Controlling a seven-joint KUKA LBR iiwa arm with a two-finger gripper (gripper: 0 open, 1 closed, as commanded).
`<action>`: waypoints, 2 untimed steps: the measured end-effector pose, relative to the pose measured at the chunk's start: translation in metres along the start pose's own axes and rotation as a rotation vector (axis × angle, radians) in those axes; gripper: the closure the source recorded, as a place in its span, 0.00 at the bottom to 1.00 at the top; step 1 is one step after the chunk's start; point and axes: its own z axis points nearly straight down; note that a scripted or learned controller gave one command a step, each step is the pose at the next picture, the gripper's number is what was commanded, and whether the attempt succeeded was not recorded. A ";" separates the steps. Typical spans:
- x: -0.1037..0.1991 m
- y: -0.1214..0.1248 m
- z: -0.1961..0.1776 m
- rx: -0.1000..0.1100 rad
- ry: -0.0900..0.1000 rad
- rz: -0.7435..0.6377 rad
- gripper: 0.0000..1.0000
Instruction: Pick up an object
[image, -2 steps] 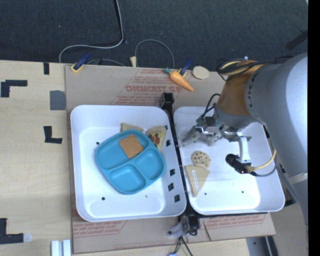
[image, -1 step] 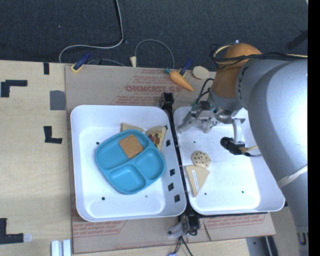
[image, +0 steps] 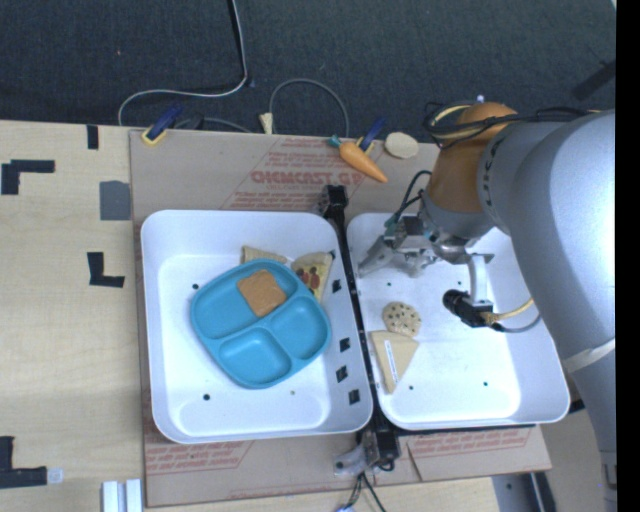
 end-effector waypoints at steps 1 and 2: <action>-0.016 0.026 0.001 0.001 0.003 -0.002 0.00; -0.004 0.025 0.001 0.003 -0.002 -0.002 0.00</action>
